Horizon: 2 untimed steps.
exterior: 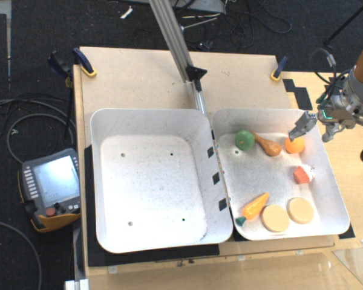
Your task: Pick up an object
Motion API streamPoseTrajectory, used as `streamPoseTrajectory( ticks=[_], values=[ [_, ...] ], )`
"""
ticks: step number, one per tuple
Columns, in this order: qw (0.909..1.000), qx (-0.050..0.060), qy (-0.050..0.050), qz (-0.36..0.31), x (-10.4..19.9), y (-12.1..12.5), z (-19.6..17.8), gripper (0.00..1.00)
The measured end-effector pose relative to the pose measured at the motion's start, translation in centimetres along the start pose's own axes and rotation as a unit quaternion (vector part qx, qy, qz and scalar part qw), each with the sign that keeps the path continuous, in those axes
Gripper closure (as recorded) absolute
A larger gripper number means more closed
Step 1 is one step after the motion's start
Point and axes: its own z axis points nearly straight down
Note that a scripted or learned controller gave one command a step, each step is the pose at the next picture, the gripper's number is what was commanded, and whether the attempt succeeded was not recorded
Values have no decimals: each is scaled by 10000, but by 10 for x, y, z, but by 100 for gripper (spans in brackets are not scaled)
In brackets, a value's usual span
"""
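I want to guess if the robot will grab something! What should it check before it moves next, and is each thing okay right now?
1. Things to pick lie in the right bin: ok, seven of them.
2. Tool over that bin: ok, it sits at the bin's far right edge.
3. Nearest target chosen: ok, the orange ball lies right beside one finger.
4. Ball between the fingers: not ok, it lies to one side.
5. Room around the ball: cannot tell; the brown pear-shaped toy lies close on its left.
6. Tool height above the bin floor: cannot tell from this slanted view.
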Motion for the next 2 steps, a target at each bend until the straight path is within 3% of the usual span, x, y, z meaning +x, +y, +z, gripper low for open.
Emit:
streamPoseTrajectory(
  ticks=[2],
  values=[
    [10000,21,4,11,0,6,88,0]
  ],
)
